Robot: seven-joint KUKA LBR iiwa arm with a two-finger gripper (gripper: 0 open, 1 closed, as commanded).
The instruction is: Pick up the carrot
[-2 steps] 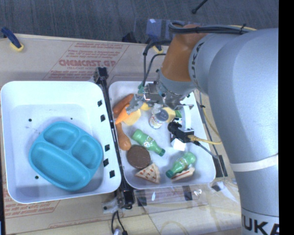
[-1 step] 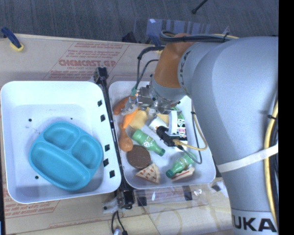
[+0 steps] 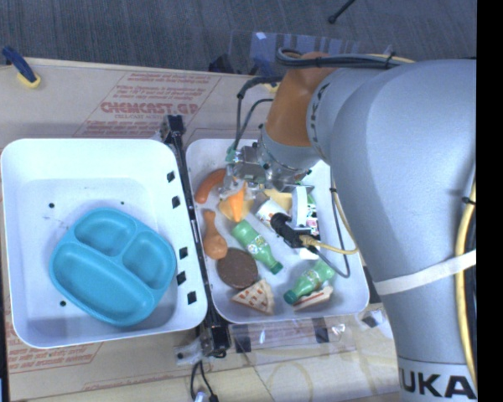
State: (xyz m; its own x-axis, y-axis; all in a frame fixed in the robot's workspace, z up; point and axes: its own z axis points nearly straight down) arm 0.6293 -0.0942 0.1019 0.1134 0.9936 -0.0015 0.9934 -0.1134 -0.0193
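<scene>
In the camera view, the carrot (image 3: 208, 186) is lying in the upper left corner of the right bin (image 3: 352, 304), close to its left wall; it is showing as a short, smooth, orange tapered piece, slanting from upper right to lower left. The gripper (image 3: 245, 172) is hanging just beside the carrot's upper end, over a wedge of yellow-orange toy food (image 3: 232, 205); whether its fingers are spread or closed is not something this angle is letting me tell, and nothing is visibly sitting between them. Below the carrot, a tan drumstick-shaped piece (image 3: 213, 235) is resting along the same wall. Two glossy green bottles (image 3: 256, 244) (image 3: 310, 281), a round brown cookie (image 3: 236, 268) and a triangular pizza slice (image 3: 253, 296) are crowding the lower half. In the left bin (image 3: 17, 224), a smooth blue plastic tray (image 3: 111, 264) with three compartments is sitting.
</scene>
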